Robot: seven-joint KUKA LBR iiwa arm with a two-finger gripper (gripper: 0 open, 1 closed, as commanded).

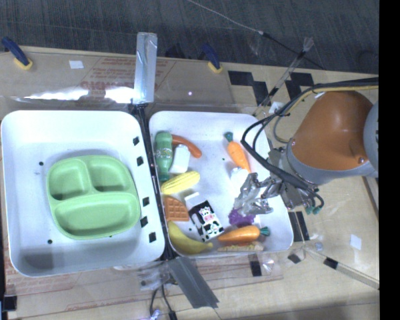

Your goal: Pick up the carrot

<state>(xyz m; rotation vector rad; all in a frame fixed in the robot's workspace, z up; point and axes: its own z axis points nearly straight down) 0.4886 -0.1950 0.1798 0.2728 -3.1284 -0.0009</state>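
Legible text: none. Faint reddish printing on the clear plastic sheet [113, 79] behind the white bins is too blurred to read; no other labels or numbers discernible.

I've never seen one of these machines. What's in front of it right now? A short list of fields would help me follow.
left bin: holds a green divided plate
right bin: holds toy food
carrots: one carrot near the bin's upper right, a second carrot by its lower edge
other food: corn cob, banana, waffle, green bottle, purple grapes
small carton: cow-patterned box
claw: over the right bin, between the two carrots, above the grapes
claw holding: nothing seen between its fingers
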